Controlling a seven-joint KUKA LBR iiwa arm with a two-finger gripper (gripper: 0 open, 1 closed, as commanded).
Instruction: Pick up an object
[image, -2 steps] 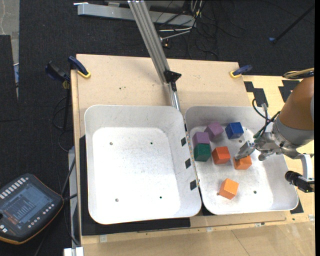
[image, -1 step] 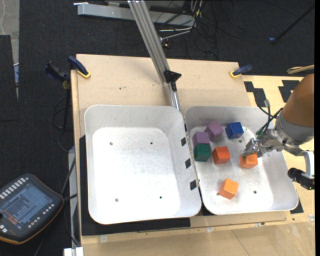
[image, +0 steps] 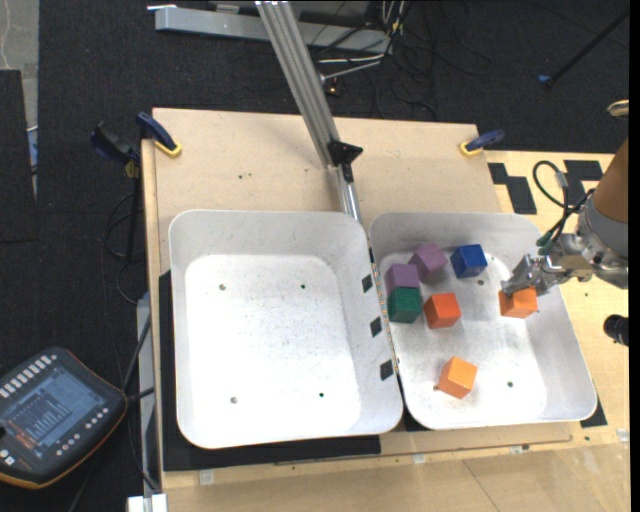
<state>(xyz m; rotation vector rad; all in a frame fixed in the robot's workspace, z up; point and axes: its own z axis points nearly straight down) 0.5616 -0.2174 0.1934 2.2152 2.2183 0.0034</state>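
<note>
Orange cube (image: 519, 303) is sitting pinched between the fingers of the gripper (image: 521, 290), over the right bin (image: 570, 400). It is looking light, rigid and smooth; opposite flat faces are offering the surest hold.

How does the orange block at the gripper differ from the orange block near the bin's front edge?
The orange block at the gripper sits directly under the gripper, by the right bin's right wall; the front orange block lies alone in open floor. The first looks redder, the second yellower. Both are similar small cubes.
</note>
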